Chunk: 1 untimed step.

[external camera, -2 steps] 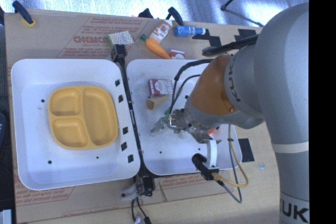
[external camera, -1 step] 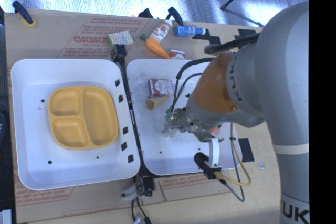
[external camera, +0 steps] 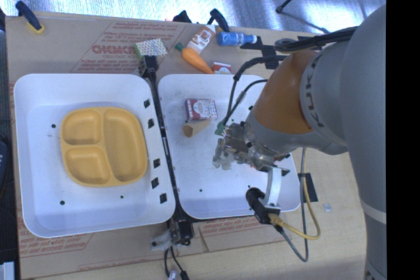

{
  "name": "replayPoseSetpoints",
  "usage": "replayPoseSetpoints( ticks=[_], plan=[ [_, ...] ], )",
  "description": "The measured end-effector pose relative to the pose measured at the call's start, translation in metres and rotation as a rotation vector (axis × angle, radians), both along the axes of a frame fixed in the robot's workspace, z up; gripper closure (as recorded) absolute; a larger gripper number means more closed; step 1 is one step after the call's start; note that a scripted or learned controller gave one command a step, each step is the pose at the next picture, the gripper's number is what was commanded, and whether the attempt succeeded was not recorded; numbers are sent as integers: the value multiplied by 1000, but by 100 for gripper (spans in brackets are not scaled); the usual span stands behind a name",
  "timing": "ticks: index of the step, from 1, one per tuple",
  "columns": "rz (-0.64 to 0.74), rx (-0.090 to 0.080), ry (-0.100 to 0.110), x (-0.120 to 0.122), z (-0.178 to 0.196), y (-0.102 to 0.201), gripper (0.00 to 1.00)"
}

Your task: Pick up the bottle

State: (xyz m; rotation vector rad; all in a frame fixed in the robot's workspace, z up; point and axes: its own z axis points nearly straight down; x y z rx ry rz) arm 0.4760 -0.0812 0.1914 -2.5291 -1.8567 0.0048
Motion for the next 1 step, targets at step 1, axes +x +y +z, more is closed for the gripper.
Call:
replayPoseSetpoints(
  ticks=[1],
  plan=[
    [-116,-1,-1,0,0,44,100]
  ],
)
